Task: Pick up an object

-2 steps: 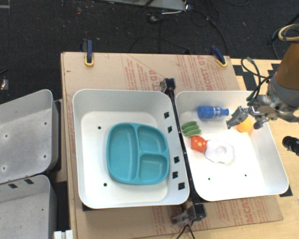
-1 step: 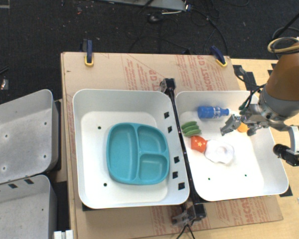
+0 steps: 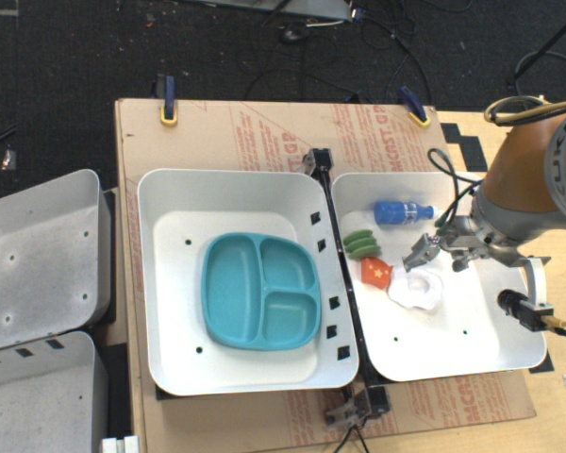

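White crumpled object (image 3: 417,290) lies in our right bin (image 3: 472,352), just below our gripper (image 3: 441,250), whose fingers stand apart with nothing between them. Beside it sits a red piece (image 3: 376,272), then a green piece (image 3: 360,243), and farther back a blue bottle (image 3: 402,213). Our left bin (image 3: 170,347) holds a teal divided tray (image 3: 261,292).

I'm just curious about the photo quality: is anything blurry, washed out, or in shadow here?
Camera view: lighting is bright and even, with soft shadows; the white bins look nearly washed out, so the white object in the right bin barely stands out; the teal tray and blue bottle look sharp; the end effector is slightly soft.
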Motion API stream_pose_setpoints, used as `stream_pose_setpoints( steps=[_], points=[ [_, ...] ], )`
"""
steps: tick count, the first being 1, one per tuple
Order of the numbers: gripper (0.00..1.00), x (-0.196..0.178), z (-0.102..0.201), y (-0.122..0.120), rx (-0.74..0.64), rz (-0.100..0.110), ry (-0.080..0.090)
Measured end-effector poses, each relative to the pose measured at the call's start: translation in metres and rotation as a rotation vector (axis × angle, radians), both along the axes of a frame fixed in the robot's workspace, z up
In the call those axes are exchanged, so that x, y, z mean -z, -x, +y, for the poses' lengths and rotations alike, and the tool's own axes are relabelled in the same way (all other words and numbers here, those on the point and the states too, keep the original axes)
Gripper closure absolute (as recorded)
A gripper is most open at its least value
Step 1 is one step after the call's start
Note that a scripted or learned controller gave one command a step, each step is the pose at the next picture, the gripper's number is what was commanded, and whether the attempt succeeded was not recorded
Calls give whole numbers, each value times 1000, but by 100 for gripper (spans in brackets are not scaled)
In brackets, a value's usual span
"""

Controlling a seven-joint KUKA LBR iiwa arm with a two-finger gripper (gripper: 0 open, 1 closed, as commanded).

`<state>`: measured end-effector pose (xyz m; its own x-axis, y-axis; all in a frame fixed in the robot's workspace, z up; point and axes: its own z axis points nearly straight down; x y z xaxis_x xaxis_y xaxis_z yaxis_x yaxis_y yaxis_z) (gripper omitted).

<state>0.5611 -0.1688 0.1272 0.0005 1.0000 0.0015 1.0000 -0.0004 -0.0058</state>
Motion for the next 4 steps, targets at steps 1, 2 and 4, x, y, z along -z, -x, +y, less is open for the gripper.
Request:
stream_pose_setpoints(
  steps=[1,2,4],
  points=[
    [100,-10,0,-1,-1,0,0],
    [100,-67,-8,-1,0,-6,2],
    [100,-104,42,-10,-7,-2,1]
  ],
)
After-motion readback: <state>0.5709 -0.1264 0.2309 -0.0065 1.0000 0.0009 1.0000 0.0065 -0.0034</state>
